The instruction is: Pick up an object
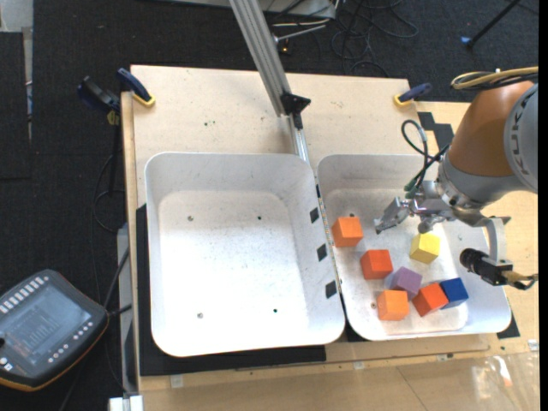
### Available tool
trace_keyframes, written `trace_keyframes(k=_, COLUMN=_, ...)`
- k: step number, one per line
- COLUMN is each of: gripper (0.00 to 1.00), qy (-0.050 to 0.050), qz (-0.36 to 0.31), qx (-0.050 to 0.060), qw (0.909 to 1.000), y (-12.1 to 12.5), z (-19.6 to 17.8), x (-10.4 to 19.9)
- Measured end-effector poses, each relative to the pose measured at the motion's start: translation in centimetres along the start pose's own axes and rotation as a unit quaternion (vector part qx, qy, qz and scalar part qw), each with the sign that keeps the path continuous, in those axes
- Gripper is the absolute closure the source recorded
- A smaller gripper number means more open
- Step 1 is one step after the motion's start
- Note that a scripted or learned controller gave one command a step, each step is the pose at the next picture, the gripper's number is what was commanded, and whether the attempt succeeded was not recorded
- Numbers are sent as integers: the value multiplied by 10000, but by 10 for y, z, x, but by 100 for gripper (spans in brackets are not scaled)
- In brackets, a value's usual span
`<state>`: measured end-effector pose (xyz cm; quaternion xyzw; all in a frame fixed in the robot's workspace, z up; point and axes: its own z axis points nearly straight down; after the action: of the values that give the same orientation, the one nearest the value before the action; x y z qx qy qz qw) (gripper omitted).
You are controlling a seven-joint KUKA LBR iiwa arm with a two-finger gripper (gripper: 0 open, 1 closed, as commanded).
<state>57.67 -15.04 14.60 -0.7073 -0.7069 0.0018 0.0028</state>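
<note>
Several small blocks lie in the right bin (360, 174): an orange one (347, 230), a red-orange one (376, 264), a yellow one (425, 247), a purple one (404, 280), another orange one (393, 304), a red one (431, 299) and a blue one (454, 291). My gripper (406, 222) hangs over the middle of this bin, between the upper orange block and the yellow block and slightly behind both. Its fingers are open, with only bin floor between them. The yellow block sits just below the right finger (425, 226).
The left bin (171, 178) stands beside the right one, sharing a middle rim. A slanted metal pole (261, 45) rises from the back of the bench. A handheld pendant (43, 324) lies at the lower left, off the bench. Clamps sit at the back corners.
</note>
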Motion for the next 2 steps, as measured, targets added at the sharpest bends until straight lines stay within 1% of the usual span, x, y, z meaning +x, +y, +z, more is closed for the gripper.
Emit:
trace_keyframes(k=1, gripper=0, qy=-12, qz=-10, qx=-48, qw=10000, y=2, z=27, x=0)
trace_keyframes(k=2, gripper=100, qy=-10, qz=2, qx=-46, qw=10000, y=1, z=19, x=0)
